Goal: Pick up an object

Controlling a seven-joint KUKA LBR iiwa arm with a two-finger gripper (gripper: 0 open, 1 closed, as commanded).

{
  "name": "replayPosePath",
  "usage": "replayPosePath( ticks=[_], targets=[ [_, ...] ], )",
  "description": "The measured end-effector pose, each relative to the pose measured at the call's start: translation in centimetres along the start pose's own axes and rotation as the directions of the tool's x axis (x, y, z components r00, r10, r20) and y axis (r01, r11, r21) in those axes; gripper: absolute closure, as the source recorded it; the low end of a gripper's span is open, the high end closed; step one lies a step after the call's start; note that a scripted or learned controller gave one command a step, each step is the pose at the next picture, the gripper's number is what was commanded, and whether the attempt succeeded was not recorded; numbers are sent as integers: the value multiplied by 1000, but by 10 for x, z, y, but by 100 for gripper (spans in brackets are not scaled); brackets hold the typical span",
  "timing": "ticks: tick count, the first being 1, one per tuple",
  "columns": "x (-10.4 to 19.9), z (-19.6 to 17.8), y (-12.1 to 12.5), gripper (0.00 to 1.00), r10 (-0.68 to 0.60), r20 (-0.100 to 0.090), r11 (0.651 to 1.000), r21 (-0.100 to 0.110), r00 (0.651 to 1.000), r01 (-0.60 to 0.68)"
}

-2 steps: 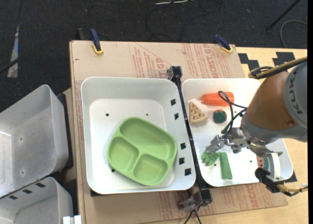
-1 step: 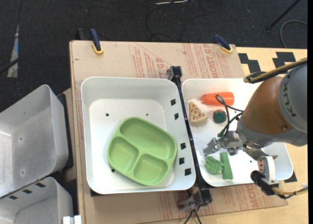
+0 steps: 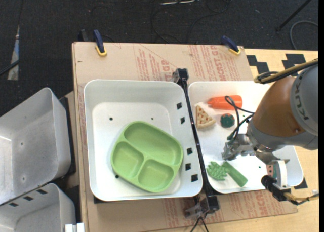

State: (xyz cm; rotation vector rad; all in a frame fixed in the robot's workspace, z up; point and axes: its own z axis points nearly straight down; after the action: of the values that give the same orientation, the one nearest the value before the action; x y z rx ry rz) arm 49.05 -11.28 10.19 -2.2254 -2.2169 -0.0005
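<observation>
The right bin (image 3: 205, 90) holds an orange carrot (image 3: 225, 102), a tan waffle-patterned wedge (image 3: 204, 116), a small dark green ball (image 3: 227, 120) and a green leafy toy (image 3: 226, 171) near the front edge. My gripper (image 3: 234, 151) hangs low over the right bin, just above the stem end of the green leafy toy and below the ball. The grey and orange arm covers the bin's right half. In the left bin (image 3: 98, 94) lies a light green divided tray (image 3: 147, 156).
Blue-and-yellow clamps (image 3: 99, 43) (image 3: 231, 45) grip the far edge of the brown bench. Two more white bins (image 3: 28, 140) stand off the bench at the left. A black divider bar (image 3: 191, 124) runs between the two bins.
</observation>
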Motion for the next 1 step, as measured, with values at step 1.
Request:
replayPosePath(
  ticks=[1],
  targets=[
    [8, -50, 8, 100, -8, 1, 1000, -5, 1000, 8]
  ],
)
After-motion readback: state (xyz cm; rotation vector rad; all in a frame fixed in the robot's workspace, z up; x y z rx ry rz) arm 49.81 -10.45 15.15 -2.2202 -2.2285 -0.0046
